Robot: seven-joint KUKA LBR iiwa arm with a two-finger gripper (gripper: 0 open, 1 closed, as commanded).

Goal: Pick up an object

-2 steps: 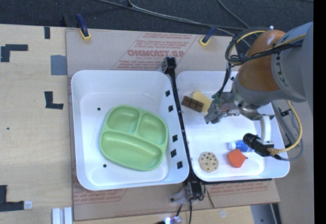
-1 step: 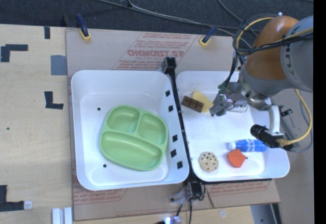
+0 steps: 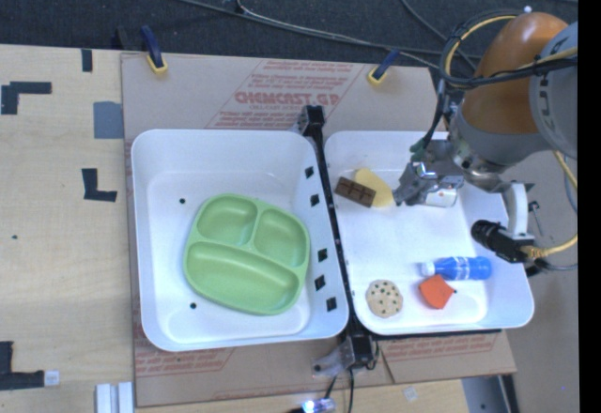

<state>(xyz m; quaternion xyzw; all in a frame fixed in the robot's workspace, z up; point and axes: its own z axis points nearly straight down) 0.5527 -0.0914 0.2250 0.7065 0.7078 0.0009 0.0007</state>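
My gripper (image 3: 419, 188) hangs over the back of the right bin (image 3: 413, 233), just right of a yellow wedge (image 3: 373, 187) with a brown chocolate-like block (image 3: 354, 191) against it. Nothing shows between its fingers. A round cookie (image 3: 383, 298) lies near the bin's front edge. An orange-red block (image 3: 436, 292) sits to the cookie's right, and a blue and white tube (image 3: 457, 267) lies just behind that block.
The left bin (image 3: 155, 214) holds a green divided plate (image 3: 247, 252). A black divider (image 3: 324, 214) runs between the two bins. Cables loop over the dark floor behind the bench. Blue and yellow clamps (image 3: 152, 53) pin the cardboard sheet at the back.
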